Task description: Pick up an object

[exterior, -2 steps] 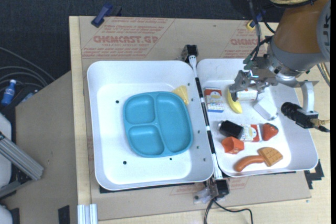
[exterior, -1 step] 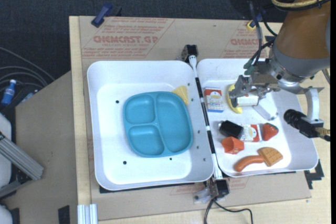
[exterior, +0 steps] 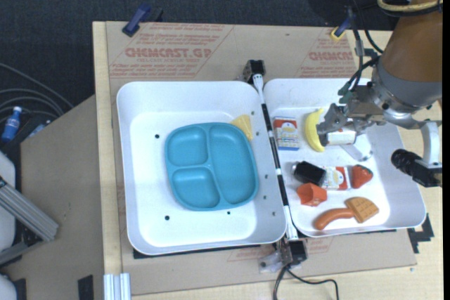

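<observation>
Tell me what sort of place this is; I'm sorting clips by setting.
Probably a robotics lab bench for pick tests: a robot arm reaches over two white bins, with toy food like a banana beside a blue divided plate, on a cardboard-covered bench.

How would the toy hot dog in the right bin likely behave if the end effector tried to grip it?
The hot dog looks smooth and rounded, so it may slip or roll between fingers. It appears to be a light plastic toy, probably rigid. It lies touching the waffle piece, so a push could shift both.
</observation>
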